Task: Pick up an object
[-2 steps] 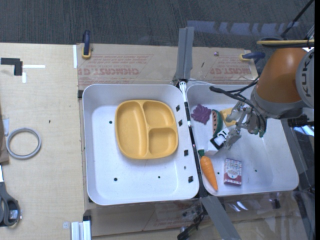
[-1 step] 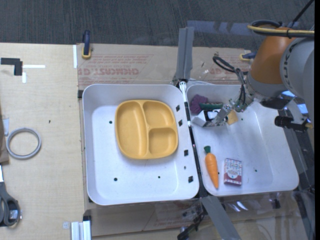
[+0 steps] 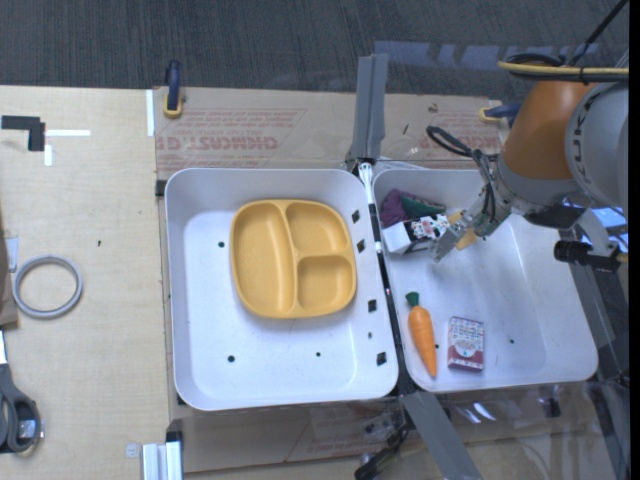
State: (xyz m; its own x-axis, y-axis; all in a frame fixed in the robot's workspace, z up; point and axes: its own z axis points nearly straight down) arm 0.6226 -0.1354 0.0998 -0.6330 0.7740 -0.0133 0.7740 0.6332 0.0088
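My gripper point(image 3: 456, 236) is low in the right bin point(image 3: 540, 353), near its back left part, hanging from the grey and orange arm that comes in from the right. Just left of it lies a white and black packet point(image 3: 410, 234), touching or nearly touching the gripper's tip. A purple object point(image 3: 395, 207) sits behind the packet in the bin's back left corner. An orange carrot point(image 3: 423, 339) with a green top lies near the front left. Beside it is a small red and white box point(image 3: 467, 344).
The left bin point(image 3: 200, 338) holds a yellow divided plate point(image 3: 293, 258). A grey upright divider point(image 3: 368, 118) stands behind where the two bins meet. On the bench at far left lie a grey ring point(image 3: 45, 286) and scissors point(image 3: 18, 420).
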